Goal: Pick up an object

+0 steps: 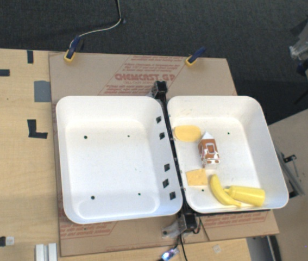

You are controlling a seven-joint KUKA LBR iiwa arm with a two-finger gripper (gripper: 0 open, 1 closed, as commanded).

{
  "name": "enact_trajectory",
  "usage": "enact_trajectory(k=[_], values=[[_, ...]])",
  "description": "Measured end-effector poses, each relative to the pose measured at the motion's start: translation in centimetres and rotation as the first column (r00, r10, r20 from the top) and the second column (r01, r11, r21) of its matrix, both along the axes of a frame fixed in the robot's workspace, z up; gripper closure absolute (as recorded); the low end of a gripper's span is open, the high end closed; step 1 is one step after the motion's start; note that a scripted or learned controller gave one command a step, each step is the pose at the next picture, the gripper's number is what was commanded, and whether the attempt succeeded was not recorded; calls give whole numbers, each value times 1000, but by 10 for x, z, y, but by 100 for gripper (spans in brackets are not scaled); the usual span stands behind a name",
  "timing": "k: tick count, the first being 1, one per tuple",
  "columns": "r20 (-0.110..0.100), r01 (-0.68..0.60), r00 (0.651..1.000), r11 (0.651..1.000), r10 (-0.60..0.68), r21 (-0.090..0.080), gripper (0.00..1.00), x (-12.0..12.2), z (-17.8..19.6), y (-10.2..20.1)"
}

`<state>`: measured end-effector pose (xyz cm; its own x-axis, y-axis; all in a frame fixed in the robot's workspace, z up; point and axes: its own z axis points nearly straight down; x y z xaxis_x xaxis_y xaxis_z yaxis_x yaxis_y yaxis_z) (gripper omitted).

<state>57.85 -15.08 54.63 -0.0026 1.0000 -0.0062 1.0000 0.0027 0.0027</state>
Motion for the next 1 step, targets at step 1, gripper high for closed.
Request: enact_trajectory(k=[1], values=[[-1, 0, 1000, 1000, 0, 0, 0, 0, -1, 0]])
